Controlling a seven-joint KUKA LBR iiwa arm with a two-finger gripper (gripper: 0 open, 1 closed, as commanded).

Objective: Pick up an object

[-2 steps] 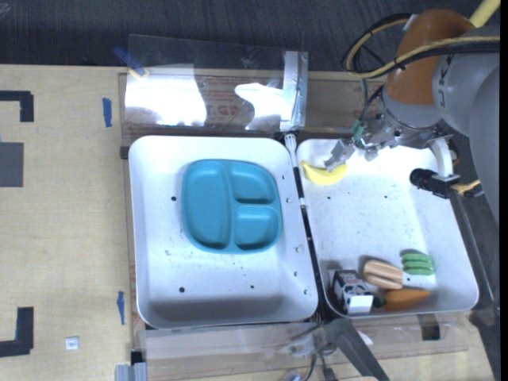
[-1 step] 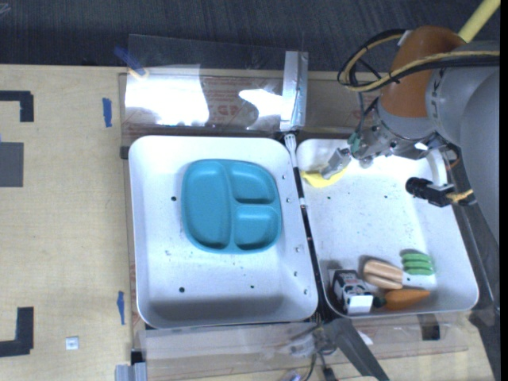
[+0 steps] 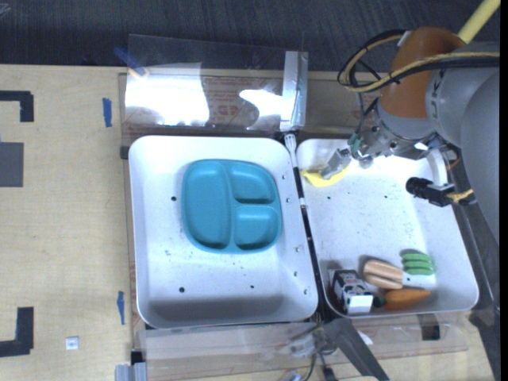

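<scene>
A pale wooden bench top [image 3: 63, 213] filled the left side, marked with black angular shapes [image 3: 22, 105] and short strips of blue tape [image 3: 107, 111]. Beyond its far edge lay dark grey carpet-like floor [image 3: 198, 10]. A clear plastic sheet [image 3: 206, 90] (glaring white where the light struck it) stood behind the bins, braced by a metal upright [image 3: 294, 90]. The lighting was bright and came from above.
</scene>
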